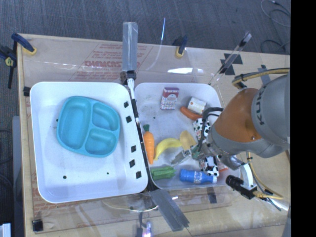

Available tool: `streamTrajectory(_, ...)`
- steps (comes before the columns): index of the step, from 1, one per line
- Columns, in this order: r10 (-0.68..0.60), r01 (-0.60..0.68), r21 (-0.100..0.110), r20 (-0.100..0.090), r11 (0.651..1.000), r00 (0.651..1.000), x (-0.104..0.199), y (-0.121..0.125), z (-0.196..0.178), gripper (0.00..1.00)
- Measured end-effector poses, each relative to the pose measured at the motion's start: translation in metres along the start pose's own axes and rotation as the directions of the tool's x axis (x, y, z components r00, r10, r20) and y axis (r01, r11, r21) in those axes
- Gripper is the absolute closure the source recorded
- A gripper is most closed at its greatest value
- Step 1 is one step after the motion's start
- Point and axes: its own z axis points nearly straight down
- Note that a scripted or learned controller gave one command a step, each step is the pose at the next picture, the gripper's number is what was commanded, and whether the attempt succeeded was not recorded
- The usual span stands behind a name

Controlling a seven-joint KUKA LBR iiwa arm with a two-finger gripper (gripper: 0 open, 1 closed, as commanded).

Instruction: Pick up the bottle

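The bottle (196, 176) is blue with a paler label and lies on its side along the near wall of the right bin (148, 98). My gripper (183, 155) reaches in from the right and is low in that bin, just beyond the bottle and a little to its left. It sits beside a yellow banana (166, 146). Nothing from the bin is seen lifted. The grey arm with its orange band (236, 124) covers the bin's right side.
Around the gripper lie an orange carrot (149, 145), a green vegetable (162, 172), a red and white box (169, 98), a small white box (196, 104) and a black-and-white spotted toy (199, 128). The left bin (44, 181) holds a blue divided plate (89, 126).
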Motion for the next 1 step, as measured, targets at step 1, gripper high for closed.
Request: streamTrajectory(1, 0.109, -0.109, -0.001, 0.001, 0.994, 0.994, -0.0033, 0.0065, -0.0560, 0.00)
